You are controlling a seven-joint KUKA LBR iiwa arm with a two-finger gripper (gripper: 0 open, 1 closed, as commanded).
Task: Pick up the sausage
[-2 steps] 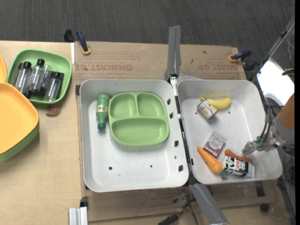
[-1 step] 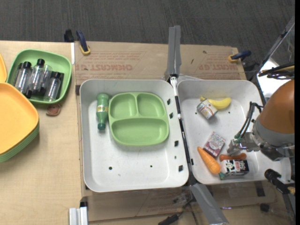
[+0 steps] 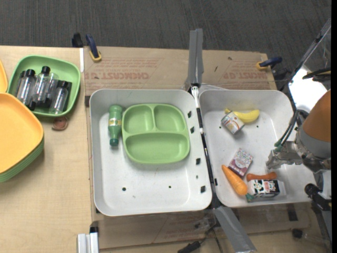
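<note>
The sausage (image 3: pixel 259 176) is a short reddish-orange piece lying in the right bin (image 3: pixel 263 101) near its front right corner. It sits just above a small black-and-white carton (image 3: pixel 263 188) that covers its lower edge. My gripper (image 3: pixel 276 160) hangs just above and to the right of the sausage, close to the bin's right wall. Nothing shows in its grasp. The arm's orange band (image 3: pixel 322 116) rises behind it at the right edge.
An orange carrot (image 3: pixel 235 179) lies left of the sausage, with a pink packet (image 3: pixel 241 161) above it. A banana (image 3: pixel 245 115) and a small can (image 3: pixel 231 124) sit farther back. The left bin (image 3: pixel 105 194) holds a green divided plate (image 3: pixel 156 133) and a green bottle (image 3: pixel 114 124).
</note>
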